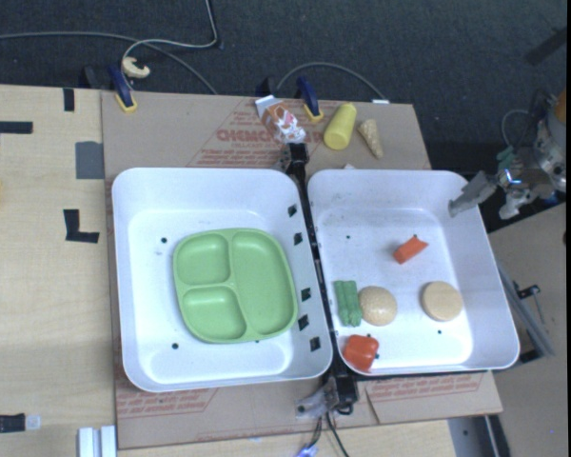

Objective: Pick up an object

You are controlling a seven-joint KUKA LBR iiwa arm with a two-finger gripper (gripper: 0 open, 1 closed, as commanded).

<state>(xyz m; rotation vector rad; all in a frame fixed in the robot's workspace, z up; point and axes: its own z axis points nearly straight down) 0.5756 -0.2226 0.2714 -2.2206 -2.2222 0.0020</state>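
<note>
Gripper (468, 198) hovers at the right white bin's (476, 255) rim; whether its fingers are spread, I cannot tell. Descending there risks striking the rim, missing the small orange wedge (410, 248).

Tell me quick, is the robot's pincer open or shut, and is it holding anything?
Pincer: at the right bin's upper right edge; open or shut cannot be told, and nothing shows between its fingers.

Right bin (476, 255) contents, all loose on floor:
- orange wedge (411, 248), small, tilted, mid bin, apart from rest.
- green strip (346, 302), ridged, lying lengthwise, near left wall.
- tan round piece (377, 305), touching green strip's right side.
- second tan round piece (442, 300), farther right, apart.
- red lump (361, 351), near-left corner, against rim.
</note>
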